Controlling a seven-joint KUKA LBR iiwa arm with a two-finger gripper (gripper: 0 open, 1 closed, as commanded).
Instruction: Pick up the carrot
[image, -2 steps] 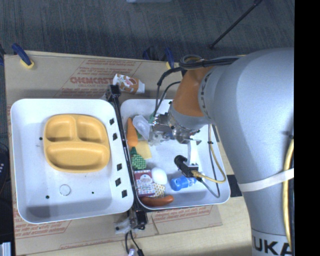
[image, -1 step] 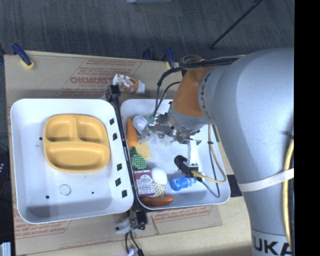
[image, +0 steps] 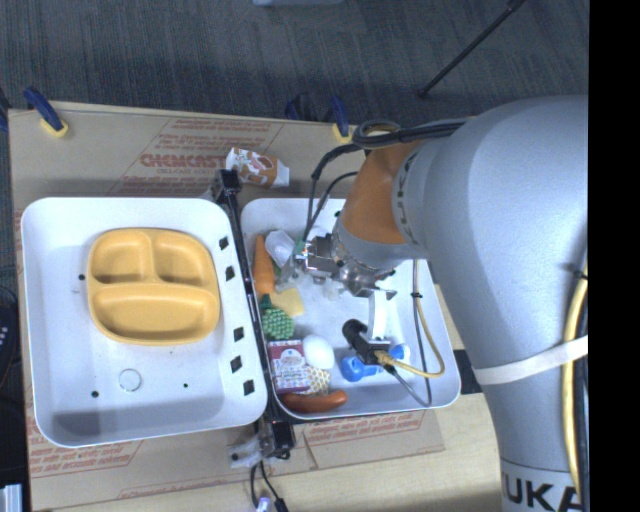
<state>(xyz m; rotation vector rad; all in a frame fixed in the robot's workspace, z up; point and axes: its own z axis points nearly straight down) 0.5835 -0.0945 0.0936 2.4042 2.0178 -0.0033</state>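
we count two white bins, and one carrot (image: 263, 266) in the right bin (image: 430, 392), along its left wall, long axis running toward the far edge. we cannot tell the gripper's (image: 322, 262) grip state.

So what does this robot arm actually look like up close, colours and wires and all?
The arm is a thick, rounded grey body with an orange band just above the wrist. Black cables loop over that band, and a yellow cable trails by the wrist. The gripper is a small cluster of bare metal and black parts. Part of the white lettering "KUKA" shows low on the arm.
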